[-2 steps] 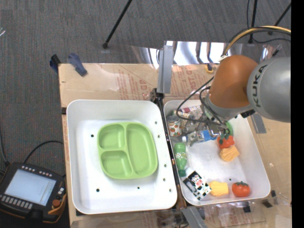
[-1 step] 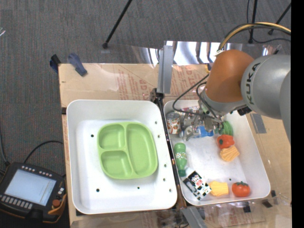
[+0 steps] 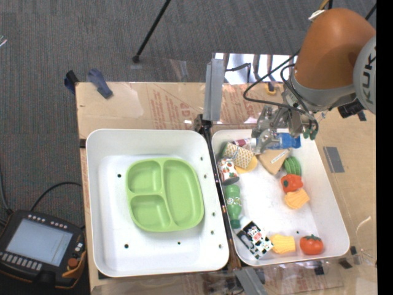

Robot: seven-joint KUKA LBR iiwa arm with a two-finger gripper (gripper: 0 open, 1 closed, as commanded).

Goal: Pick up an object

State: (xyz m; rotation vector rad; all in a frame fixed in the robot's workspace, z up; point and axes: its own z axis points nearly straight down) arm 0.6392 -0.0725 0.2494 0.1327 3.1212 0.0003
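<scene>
My gripper (image 3: 274,133) hangs over the back edge of the right bin (image 3: 328,195), under the orange-banded wrist. Just beside and below it lies a blue object (image 3: 288,141), and I cannot tell whether the two touch. Under the gripper are a tan cheese wedge (image 3: 273,161) and a waffle-patterned piece (image 3: 244,158). Further forward lie a green pepper (image 3: 293,165), a red pepper (image 3: 291,182) and an orange-yellow piece (image 3: 297,198). Along the front are a red tomato (image 3: 311,244), a yellow corn piece (image 3: 282,243) and a black-and-white carton (image 3: 256,239).
The left bin (image 3: 104,165) holds a green divided plate (image 3: 164,194). A patterned cup (image 3: 227,169) and a green bottle-shaped toy (image 3: 233,203) lie along the right bin's left wall. A teach pendant (image 3: 40,244) sits off the bench at the lower left.
</scene>
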